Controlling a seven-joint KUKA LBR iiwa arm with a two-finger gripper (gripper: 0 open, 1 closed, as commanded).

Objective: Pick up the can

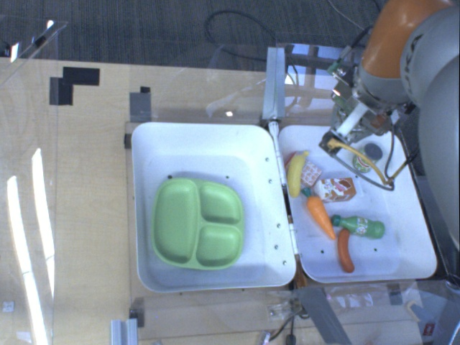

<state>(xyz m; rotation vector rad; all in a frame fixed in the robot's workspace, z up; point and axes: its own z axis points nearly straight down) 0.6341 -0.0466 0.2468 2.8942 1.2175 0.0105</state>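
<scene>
The can stands at the back of the right bin, with a grey top and a green and yellow label. A yellow cable crosses part of it. My gripper hangs over the back of that bin, just behind and slightly left of the can. The wrist and its fittings hide the fingers. Nothing can be seen held.
In the right bin lie a banana, a small pink packet, a red and white packet, a carrot, a green bottle and a sausage. The left bin holds a green divided plate.
</scene>
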